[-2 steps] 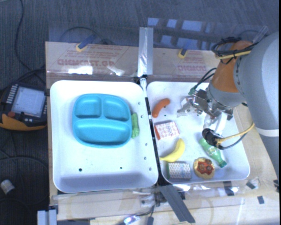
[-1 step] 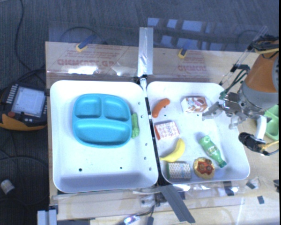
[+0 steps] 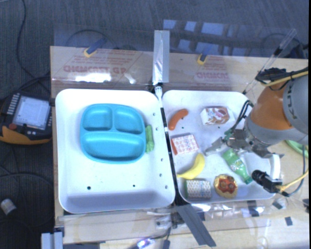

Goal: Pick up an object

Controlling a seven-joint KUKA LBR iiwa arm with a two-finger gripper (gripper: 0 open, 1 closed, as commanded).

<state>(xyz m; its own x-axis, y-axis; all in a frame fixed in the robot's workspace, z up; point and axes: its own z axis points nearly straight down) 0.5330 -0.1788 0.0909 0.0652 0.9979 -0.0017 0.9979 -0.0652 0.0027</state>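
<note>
My gripper (image 3: 224,143) is low in the right bin (image 3: 197,98), near its middle right. The grey arm with its orange band (image 3: 269,110) reaches in from the right. A green packet (image 3: 237,164) lies just below and to the right of the gripper, partly under the wrist. I cannot see whether anything is held. Around it lie a red and white box (image 3: 184,144), a banana (image 3: 194,167), an orange sausage-shaped item (image 3: 177,118), a white and red packet (image 3: 215,115), a grey can (image 3: 198,188) and a red and yellow round item (image 3: 226,185).
The left bin (image 3: 72,191) holds a blue divided plate (image 3: 113,132) with a small green item (image 3: 149,138) at its right edge. A raised wall (image 3: 166,149) separates the two bins. Cables and a yellow-black device (image 3: 23,117) lie on the floor to the left.
</note>
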